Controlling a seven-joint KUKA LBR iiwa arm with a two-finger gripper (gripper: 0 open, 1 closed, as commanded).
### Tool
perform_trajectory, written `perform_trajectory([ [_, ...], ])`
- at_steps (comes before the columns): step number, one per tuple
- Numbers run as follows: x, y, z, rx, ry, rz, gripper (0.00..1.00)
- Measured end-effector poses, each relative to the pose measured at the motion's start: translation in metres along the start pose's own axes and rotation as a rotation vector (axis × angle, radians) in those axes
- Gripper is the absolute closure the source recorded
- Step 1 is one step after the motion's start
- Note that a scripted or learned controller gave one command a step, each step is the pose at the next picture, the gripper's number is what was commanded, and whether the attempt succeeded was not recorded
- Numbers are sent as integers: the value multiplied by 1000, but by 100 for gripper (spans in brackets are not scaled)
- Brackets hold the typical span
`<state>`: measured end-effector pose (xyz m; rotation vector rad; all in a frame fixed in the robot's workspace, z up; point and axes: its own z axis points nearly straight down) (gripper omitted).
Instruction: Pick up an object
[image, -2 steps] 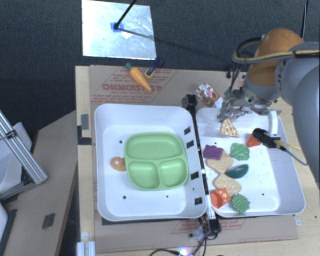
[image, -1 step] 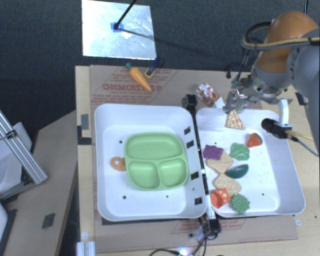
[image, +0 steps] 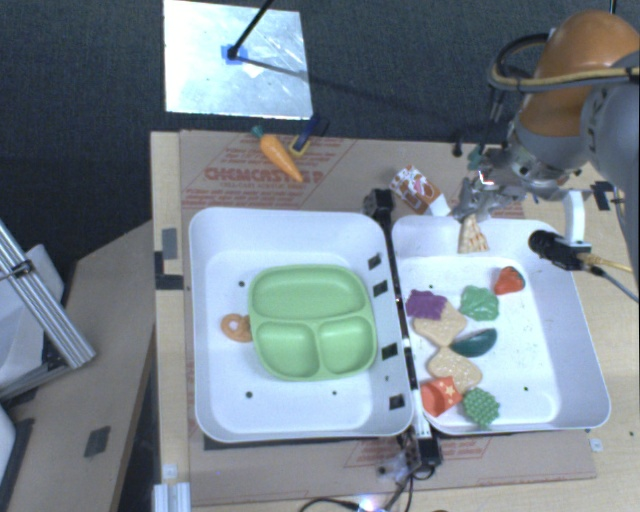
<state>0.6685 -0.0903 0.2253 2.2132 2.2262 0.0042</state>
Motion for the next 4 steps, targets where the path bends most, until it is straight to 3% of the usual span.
perform_trajectory([
  [2,20,-86,4,5,0,6,100],
  [3,26,-102,-2,4,0,6,100],
  [4,29,-95,-5,1,0,1,100],
])
